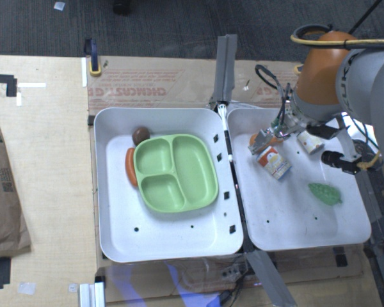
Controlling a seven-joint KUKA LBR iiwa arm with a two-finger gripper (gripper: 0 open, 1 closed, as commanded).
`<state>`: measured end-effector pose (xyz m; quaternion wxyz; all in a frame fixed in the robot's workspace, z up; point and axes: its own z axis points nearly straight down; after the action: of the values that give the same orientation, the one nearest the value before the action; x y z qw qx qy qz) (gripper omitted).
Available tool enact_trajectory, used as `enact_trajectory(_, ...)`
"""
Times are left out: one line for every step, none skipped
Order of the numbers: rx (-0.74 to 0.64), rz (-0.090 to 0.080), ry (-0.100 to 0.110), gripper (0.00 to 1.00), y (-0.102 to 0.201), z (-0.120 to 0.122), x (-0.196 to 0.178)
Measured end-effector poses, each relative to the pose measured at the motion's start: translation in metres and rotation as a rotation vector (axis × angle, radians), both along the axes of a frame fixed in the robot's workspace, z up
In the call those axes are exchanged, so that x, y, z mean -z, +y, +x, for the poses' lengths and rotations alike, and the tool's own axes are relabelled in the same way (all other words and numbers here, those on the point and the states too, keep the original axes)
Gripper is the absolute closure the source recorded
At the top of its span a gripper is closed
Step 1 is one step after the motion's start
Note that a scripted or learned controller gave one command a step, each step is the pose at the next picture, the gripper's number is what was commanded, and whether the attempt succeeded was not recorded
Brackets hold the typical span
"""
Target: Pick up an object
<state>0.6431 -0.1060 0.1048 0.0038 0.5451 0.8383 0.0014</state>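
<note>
Two white bins are sitting side by side on the bench (45, 171), and the arm (345, 75) is reaching in from the right over the right bin (294, 232). Its gripper (264, 141) is hanging low in that bin's far left part, near the divider between the bins. I cannot tell how the gripper is set; the wrist and cables are crowding it. Just beside it, toward the bin's middle, a small red and white carton (274, 162) is lying tilted on the floor of the bin, so close to the gripper that I cannot say whether they are touching. A pale block (310, 143) is lying near the far edge, under the arm. A green leaf (325, 193) is resting well apart, toward the right edge.

In the left bin (160, 238), a green tray (176, 172) with three compartments is lying slightly turned. An orange carrot (131, 167) is poking out along its left side, and a brown round thing (141, 135) is sitting at its far left corner. A brown paper bag (3, 190) is lying at the bench's left edge.
</note>
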Motion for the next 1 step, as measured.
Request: enact_trajectory(-0.015,0.001,0.006,0.00,-0.0222,-0.0182,0.0121)
